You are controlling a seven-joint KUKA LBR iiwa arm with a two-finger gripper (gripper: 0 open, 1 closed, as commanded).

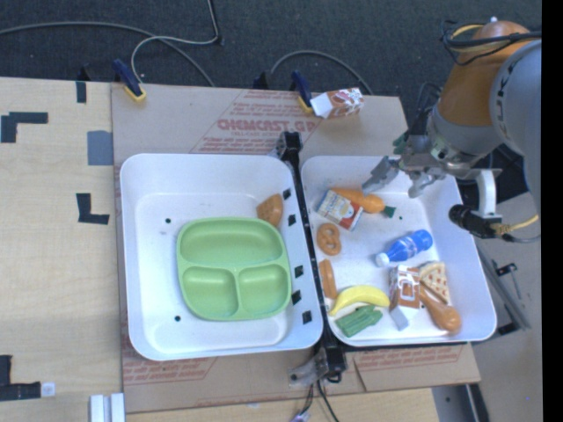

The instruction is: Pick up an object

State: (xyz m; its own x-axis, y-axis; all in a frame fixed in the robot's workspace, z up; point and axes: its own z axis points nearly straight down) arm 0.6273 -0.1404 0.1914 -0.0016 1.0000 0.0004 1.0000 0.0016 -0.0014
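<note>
Looking down at the bench, two white bins sit side by side: the left bin point(141, 236) and the right bin point(466, 262). One green divided plate point(233, 266) lies in the left bin, with one small orange-brown piece point(272, 207) just beyond the plate, toward the divider.

Counted in the right bin: one carrot point(362, 200), one small carton point(337, 209), one pretzel point(328, 238), one blue-and-white bottle point(406, 246), one banana point(359, 298), one green piece point(358, 320), one pizza slice point(433, 280), one drumstick point(437, 310).

Red print on the cardboard point(255, 126) beyond the bins reads "CHEMCAST"; the rest is illegible. One small carton point(339, 103) rests on that cardboard.

The gripper point(405, 176) hangs over the right bin's far edge, beyond the carrot, fingers spread apart, with nothing between them and no object visibly touched.
</note>
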